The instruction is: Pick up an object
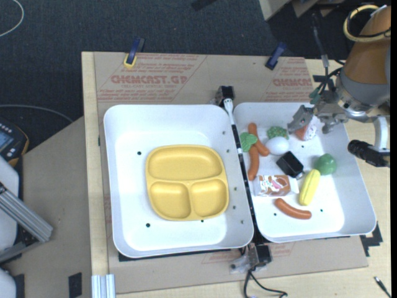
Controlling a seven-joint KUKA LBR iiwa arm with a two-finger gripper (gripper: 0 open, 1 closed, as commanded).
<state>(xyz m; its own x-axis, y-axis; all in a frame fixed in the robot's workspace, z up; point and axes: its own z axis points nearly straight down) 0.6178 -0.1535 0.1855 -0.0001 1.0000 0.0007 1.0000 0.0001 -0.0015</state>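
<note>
Hovering over right bin point(356, 185), far corner: gripper point(308, 124) clamped on small red-and-white object point(306, 131).

Fingers closed around the object, seen between them, above the bin floor near broccoli piece point(277, 131) and white egg point(278, 145). Spread nearer in same bin: carrot point(257, 139), black block point(289, 164), green ball point(325, 163), corn cob point(309, 187), sausage point(293, 209), wrapped snack point(273, 184). Resting in left bin point(124, 185): yellow divided tray point(186, 182).
</note>
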